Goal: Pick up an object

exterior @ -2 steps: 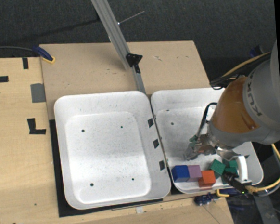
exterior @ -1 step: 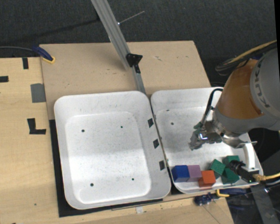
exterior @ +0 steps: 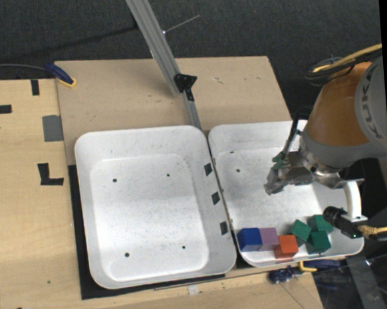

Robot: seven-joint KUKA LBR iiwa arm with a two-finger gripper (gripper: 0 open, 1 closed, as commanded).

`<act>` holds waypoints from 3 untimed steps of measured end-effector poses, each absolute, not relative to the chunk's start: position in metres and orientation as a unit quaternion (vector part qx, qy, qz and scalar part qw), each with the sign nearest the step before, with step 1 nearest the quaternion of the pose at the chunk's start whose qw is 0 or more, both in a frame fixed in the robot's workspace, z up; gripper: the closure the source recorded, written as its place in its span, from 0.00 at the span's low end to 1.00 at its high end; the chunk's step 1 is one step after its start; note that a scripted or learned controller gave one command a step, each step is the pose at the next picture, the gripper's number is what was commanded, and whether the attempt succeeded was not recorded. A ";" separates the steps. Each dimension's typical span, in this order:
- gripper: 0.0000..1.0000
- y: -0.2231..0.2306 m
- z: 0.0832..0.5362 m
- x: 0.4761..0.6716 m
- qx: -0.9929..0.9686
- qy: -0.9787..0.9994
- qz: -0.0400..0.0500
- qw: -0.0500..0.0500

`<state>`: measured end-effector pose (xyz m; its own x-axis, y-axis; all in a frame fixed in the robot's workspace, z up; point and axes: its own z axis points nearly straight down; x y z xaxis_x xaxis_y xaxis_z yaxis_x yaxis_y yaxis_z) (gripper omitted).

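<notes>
Clearly short of any grasp yet. Pincer (exterior: pixel 275 181) poised over the bare middle of the right bin (exterior: pixel 246 143), nothing visible between its tips; whether apart or together, impossible to tell from this slant. Candidates for the pick all crowded along the near wall of that bin: blue cube (exterior: pixel 250 238), lilac cube (exterior: pixel 268 236) touching it, orange cube (exterior: pixel 287 244) just beside, then green blocks (exterior: pixel 310 233) bunched toward the corner. Left bin (exterior: pixel 144 204) beside it, on the table (exterior: pixel 115 96).

Risks, as a judgement: closing on bare floor if lowered straight down from here, since the blocks sit well toward the near edge; tips landing on two touching cubes at once and jamming or nudging both; a block pressed against the wall leaving no room for a tip behind it.

Arm reaching in from the right, orange band (exterior: pixel 334 116) above the wrist, wrist bent down and angled leftward into the bin.
</notes>
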<state>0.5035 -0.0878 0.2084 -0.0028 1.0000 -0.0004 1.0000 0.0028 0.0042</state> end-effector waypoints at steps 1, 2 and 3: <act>1.00 -0.088 0.261 0.505 0.706 0.708 0.001 0.002; 1.00 -0.028 0.247 0.511 0.705 0.710 -0.001 -0.001; 1.00 0.033 0.240 0.510 0.704 0.710 -0.001 -0.001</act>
<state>0.5097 0.0332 0.2397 -0.0076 1.0000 0.0010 1.0000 0.0076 -0.0030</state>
